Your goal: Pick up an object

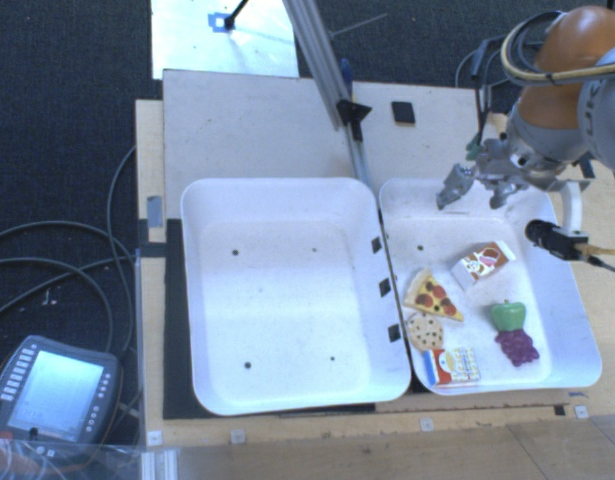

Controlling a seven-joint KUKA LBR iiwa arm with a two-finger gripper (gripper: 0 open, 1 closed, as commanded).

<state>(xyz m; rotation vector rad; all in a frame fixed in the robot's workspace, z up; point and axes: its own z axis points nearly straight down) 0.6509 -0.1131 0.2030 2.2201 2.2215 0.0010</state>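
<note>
Camera view, arm bent downward, pincer spread above right bin

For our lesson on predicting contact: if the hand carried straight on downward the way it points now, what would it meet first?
Probably the bare white floor of the right bin, near its far edge. The hand hangs open above that patch, and the nearest object, the small carton, lies nearer the camera, off that line. Depth is hard to judge from one slanted view.

Both bins look like smooth white plastic with a soft sheen. The board behind them is matt, pale and kinda speckled, like fibreboard. My gripper over the right bin's far wall is dull grey metal, and my orange band looks glossy.
</note>
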